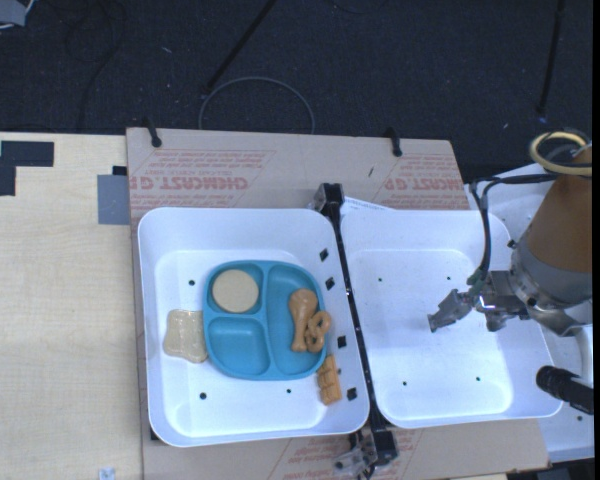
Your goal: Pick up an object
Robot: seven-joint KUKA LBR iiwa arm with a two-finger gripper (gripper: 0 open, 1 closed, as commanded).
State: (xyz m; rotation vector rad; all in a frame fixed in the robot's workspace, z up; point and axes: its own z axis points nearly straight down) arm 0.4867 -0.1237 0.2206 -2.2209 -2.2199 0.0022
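A blue divided plate lies in the left bin. On it rest a round tan cookie and a brown pretzel-like piece. A pale bread slice lies just left of the plate, and a small orange-brown piece sits by the plate's lower right corner. My gripper hangs over the right bin, well to the right of all these objects, with nothing visible between its fingers.
A black divider separates the two bins. Cardboard lies beneath them. The orange-banded arm enters from the right, with cables looped around it. A wooden bench surface spreads to the left.
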